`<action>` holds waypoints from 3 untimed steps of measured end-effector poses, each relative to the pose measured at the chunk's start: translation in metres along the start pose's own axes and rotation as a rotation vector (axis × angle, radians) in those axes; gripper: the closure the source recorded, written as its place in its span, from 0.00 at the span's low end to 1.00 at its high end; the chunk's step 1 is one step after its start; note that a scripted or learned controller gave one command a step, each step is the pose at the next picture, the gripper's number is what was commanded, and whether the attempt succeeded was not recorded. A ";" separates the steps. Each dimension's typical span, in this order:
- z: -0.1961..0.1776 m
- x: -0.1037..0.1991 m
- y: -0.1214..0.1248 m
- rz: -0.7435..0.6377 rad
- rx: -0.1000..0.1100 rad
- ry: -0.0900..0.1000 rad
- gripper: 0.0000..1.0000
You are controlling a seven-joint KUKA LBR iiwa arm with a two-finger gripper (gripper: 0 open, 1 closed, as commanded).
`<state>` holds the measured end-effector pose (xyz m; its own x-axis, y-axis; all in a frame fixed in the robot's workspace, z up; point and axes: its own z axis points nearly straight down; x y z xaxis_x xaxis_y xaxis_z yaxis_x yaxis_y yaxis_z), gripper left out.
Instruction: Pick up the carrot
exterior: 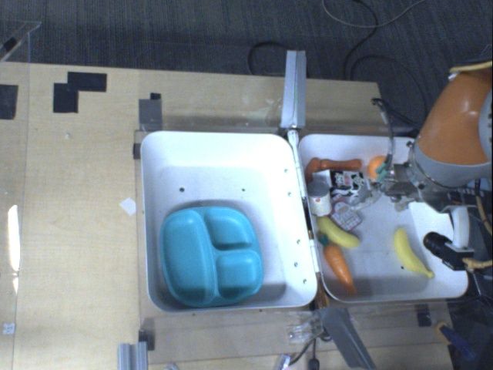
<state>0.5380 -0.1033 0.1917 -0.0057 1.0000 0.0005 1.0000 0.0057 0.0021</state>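
The carrot is orange with a small green end. It lies slanted against the left wall of the right bin, near the front corner. My gripper reaches in from the right and hangs over the middle left of that bin, above a grey crumpled item. It is behind and slightly right of the carrot, well apart from it. Nothing from the bin shows as lifted.
Around the carrot lie a yellow banana just behind it, a second banana to the right, a white cup, a brown-orange piece and an orange. The left bin holds a blue divided tray.
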 end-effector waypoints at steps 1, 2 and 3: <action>0.058 -0.054 0.084 -0.074 -0.003 -0.002 0.00; 0.079 -0.097 0.123 -0.113 -0.041 -0.013 0.00; 0.083 -0.101 0.139 -0.105 -0.015 0.001 0.00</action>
<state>0.6777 -0.2033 0.1086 -0.1106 0.9939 0.0003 0.9937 0.1105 0.0170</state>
